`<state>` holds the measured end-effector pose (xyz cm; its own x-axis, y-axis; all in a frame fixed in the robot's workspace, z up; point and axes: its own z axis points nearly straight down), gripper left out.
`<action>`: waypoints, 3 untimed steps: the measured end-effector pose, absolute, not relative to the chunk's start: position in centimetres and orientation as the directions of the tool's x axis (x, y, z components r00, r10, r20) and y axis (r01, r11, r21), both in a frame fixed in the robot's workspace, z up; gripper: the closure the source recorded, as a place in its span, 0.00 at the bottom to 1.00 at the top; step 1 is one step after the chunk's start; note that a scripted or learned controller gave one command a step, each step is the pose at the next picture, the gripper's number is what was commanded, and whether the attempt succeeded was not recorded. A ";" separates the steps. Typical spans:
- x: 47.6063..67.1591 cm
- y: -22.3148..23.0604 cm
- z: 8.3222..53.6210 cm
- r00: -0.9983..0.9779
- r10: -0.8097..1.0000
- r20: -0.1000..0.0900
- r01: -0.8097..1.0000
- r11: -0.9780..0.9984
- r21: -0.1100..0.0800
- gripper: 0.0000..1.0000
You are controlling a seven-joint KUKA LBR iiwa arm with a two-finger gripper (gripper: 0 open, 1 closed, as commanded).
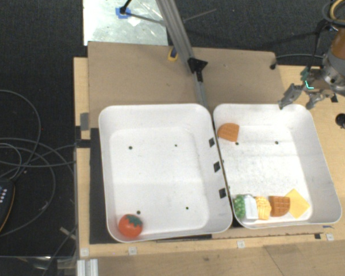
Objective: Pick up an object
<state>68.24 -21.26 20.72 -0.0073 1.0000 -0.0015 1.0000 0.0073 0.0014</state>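
Note:
My gripper [301,100] hangs over the far right corner of the right bin [319,154], its two fingers spread apart with nothing between them. In that bin an orange piece [229,132] lies near the far left corner. Along the near edge sit a green and white piece [244,206], a yellow corn-like piece [263,207], a brown waffle-like piece [279,205] and a yellow wedge [297,203]. A red tomato [130,225] rests in the near left corner of the left bin [109,154].
A grey metal pole [175,25] slants across the bench behind the bins, ending in a black clamp [196,65]. Cables lie on the floor at the left. Black clips [216,167] sit along the seam between the bins.

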 end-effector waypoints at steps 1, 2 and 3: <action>67.8 -21.8 16.4 -0.002 1.000 -0.001 1.000 0.002 -0.001 0.00; 68.2 -21.6 12.2 -0.007 1.000 -0.001 1.000 0.007 -0.001 0.00; 68.1 -21.4 9.0 -0.007 1.000 0.007 1.000 0.007 -0.011 0.00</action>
